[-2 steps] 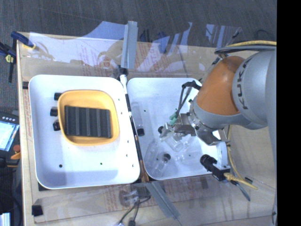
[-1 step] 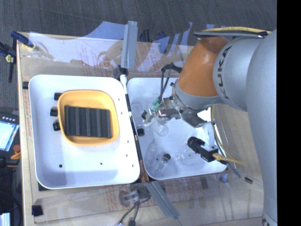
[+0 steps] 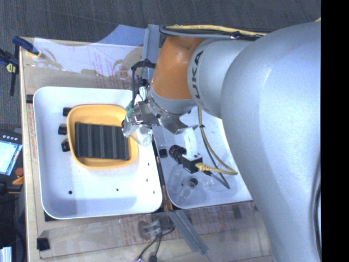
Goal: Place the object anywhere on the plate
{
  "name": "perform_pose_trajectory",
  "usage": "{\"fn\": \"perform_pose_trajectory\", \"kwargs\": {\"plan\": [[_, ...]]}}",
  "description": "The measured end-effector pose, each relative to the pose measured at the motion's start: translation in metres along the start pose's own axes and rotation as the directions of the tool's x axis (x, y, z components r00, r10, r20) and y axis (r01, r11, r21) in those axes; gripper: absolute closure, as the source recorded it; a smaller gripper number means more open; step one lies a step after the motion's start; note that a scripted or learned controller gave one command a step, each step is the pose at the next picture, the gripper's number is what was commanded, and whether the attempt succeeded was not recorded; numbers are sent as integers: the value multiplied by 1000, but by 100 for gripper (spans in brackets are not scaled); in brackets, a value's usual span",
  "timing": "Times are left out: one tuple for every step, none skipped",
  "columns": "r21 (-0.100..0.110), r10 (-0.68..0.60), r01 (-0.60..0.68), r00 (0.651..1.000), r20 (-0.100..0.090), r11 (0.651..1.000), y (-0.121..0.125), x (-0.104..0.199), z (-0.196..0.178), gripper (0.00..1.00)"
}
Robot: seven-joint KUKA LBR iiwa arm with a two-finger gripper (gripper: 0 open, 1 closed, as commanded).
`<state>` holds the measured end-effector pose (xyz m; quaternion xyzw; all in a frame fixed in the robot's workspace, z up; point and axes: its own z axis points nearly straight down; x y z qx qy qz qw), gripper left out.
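Dark carpet surrounds a wooden desk, which carries two shallow white bins side by side.

In the left bin lies the plate. It is yellow-orange, rectangular with rounded corners, and its middle is dark grey with long ridges. Three small black marks sit just beside its left rim. I cannot tell whether they belong to the plate.

The claw hangs over the right rim of the plate, close to the wall between the two bins. A small pale object shows there, right at the claw, with a little green spot higher up beside it. The object's shape is too blurred to name. It is over the plate's right edge, but I cannot tell whether it rests on the plate or is held. I also cannot tell whether the claw is wide or narrow, because the wrist covers it.

The right bin is mostly under the grey arm. On its floor lies a clear, glass-like thing, well apart from the plate.
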<state>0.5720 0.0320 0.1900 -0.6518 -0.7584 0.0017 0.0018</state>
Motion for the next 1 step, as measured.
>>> {"fn": "perform_pose_trajectory", "kwargs": {"plan": [[0, 0, 0, 1000, 0, 1000, 0, 0, 0, 0]]}}
